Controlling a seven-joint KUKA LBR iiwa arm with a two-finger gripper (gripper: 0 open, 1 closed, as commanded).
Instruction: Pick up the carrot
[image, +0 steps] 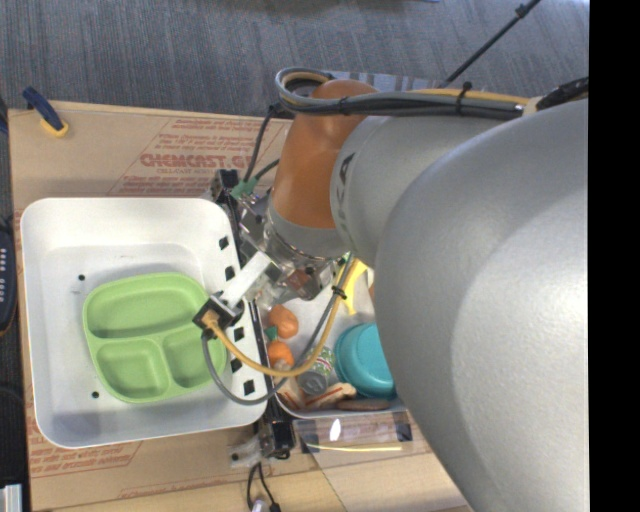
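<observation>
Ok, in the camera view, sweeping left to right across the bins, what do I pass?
Green divided tray → the arm's black-and-white bracket → orange pieces, probably the carrot → teal bowl → the grey arm.

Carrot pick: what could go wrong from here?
1. The carrot lies packed against another orange item and the teal bowl, so the pincer may grab or knock a neighbour.
2. The arm covers most of the right bin, hiding the approach.
3. The yellow cable loops beside the carrot and could snag.
</observation>
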